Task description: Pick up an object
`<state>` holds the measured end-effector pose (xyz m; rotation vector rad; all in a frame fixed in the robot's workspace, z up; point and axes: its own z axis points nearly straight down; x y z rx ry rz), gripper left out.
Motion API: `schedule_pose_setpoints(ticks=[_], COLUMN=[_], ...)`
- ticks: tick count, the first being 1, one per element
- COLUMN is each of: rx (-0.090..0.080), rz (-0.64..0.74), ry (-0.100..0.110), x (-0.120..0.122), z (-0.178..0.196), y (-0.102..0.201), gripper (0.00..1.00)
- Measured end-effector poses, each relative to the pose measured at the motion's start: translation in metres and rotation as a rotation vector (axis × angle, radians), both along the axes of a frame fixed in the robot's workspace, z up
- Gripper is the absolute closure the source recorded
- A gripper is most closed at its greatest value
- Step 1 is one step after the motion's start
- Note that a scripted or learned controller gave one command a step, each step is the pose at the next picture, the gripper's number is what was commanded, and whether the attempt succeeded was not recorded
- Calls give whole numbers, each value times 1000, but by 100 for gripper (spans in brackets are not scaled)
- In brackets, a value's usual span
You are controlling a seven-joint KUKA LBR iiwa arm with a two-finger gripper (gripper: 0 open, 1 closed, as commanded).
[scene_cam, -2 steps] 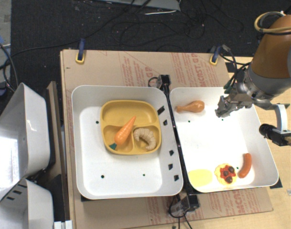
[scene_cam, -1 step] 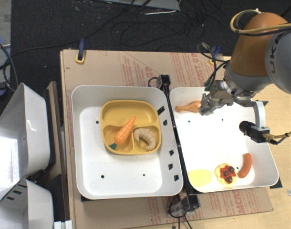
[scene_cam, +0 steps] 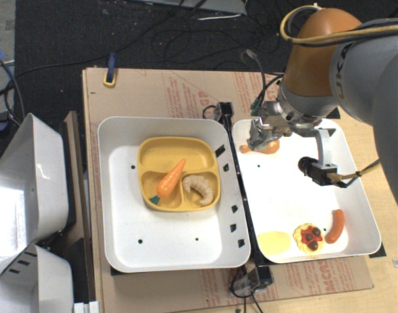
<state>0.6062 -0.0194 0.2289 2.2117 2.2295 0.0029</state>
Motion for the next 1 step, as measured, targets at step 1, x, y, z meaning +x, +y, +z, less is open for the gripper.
schedule_pose_setpoints(ticks=[1], rx=[1], rz=[1], ry=[0], x=[4], z=[8], y=[50], gripper=[100])
